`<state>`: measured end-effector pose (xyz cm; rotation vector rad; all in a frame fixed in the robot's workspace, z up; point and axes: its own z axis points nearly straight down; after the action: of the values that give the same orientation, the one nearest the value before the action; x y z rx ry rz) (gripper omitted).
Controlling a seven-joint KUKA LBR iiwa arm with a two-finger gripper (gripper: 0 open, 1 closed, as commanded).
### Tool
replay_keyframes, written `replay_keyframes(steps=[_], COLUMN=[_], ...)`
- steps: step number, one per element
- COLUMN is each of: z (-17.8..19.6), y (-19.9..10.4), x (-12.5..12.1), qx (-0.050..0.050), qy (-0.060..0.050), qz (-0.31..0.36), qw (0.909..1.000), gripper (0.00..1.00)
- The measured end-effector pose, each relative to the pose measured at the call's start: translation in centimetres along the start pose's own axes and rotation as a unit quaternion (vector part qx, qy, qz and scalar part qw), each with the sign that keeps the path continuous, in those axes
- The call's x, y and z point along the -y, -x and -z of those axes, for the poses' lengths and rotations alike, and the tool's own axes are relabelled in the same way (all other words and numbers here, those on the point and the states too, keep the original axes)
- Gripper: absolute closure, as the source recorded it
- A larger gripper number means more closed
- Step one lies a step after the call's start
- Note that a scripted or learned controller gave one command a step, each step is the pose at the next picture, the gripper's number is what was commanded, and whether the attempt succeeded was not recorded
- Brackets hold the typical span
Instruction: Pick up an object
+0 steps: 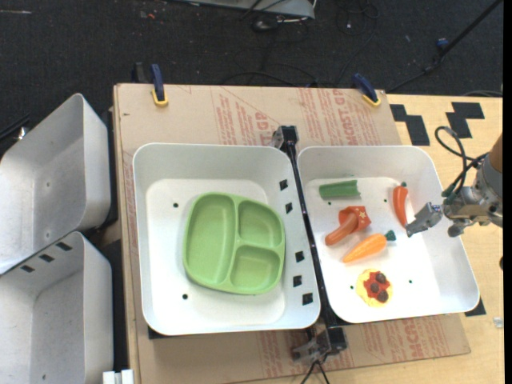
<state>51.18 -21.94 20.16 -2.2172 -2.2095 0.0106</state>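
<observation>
You see two white bins [364, 314] on a brown board [224, 110] — its red print unreadable; the gripper's [438, 217] state can't be told.

Red lettering is stamped across the cardboard sheet [232, 114] under the bins, upside down from here and too faint to read.

Gripper [442, 214] hovers over the right bin [424, 160], just right of the carrot [366, 248] (green tray [234, 243] sits well left).
</observation>
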Motion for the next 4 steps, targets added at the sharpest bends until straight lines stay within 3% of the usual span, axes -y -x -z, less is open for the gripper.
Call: replay_keyframes(steps=[1,3,4], z=[0.7,-11.0,-9.7], y=[0.0,0.0,0.0], x=[-0.3,-0.1,-0.1], qx=[0.002,0.001,0.002], qy=[0.006,0.005,0.007], qz=[0.002,0.001,0.001], qw=[1.0,1.0,1.0], gripper=[0.0,0.0,1.0])
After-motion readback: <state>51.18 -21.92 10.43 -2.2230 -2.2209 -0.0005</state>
